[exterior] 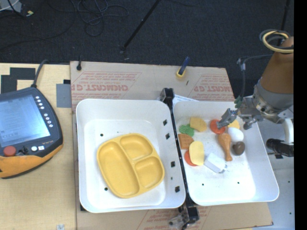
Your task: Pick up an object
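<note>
You see the grey two-finger gripper (229,120) hanging over the upper part of the right white bin (266,176), its fingers spread, with nothing between them, just above a small red round piece (215,126) and a white egg-shaped piece (236,134). Beside these lie a brown drumstick-shaped toy (225,145), a yellow oval slice (196,152) and a white block (215,164). The left white bin (88,128) holds a yellow three-compartment tray (129,164).

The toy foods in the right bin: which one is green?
The small green piece at the left of the pile, next to the bin's divider. The other toys around it are yellow, red, orange, brown or white.
</note>
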